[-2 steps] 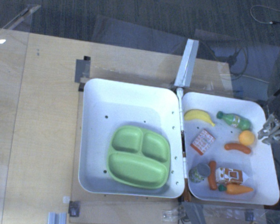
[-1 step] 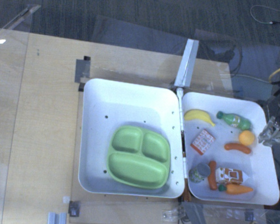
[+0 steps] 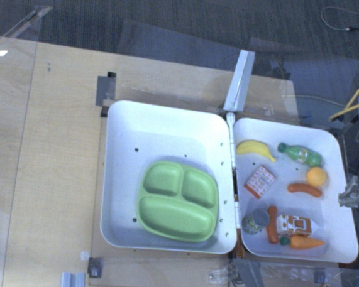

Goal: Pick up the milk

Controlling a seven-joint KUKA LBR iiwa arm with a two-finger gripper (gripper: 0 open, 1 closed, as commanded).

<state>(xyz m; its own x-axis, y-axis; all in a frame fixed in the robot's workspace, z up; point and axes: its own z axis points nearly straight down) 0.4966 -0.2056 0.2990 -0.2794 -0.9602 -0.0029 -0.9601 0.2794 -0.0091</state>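
Well, the milk carton lies on its side near the front edge of the right bin, between a sausage and a carrot. It looks light, boxy, slightly crushable; I'd pinch across its flat sides.

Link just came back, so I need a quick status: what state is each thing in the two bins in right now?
milk carton: lying on its side, right bin, ungripped
green bottle: lying down, capped
can: lying on its side
red box: lying flat
green tray: right way up, left bin
gripper: at the right bin's edge
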